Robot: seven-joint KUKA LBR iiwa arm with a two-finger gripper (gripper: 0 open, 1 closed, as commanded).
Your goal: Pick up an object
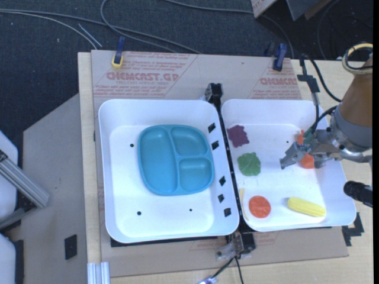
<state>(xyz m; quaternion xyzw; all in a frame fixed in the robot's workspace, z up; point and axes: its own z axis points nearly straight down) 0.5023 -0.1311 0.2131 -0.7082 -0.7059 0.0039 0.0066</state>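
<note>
The desk (pixel 148 70) carries two white bins side by side. The left bin (pixel 112 158) holds a blue divided tray (pixel 176 158). The right bin (pixel 266 111) holds small toys: a purple piece (pixel 238 135) at the far left, a green one (pixel 249 164) just nearer, a red-orange round one (pixel 259 206) near the front, and a yellow corn cob (pixel 306 206) to its right. The arm (pixel 355 117) reaches in from the right; its gripper (pixel 296 154) sits low over the bin's right part, an orange object (pixel 307 161) just beside it. Whether the fingers are wide or closed cannot be told.
</note>
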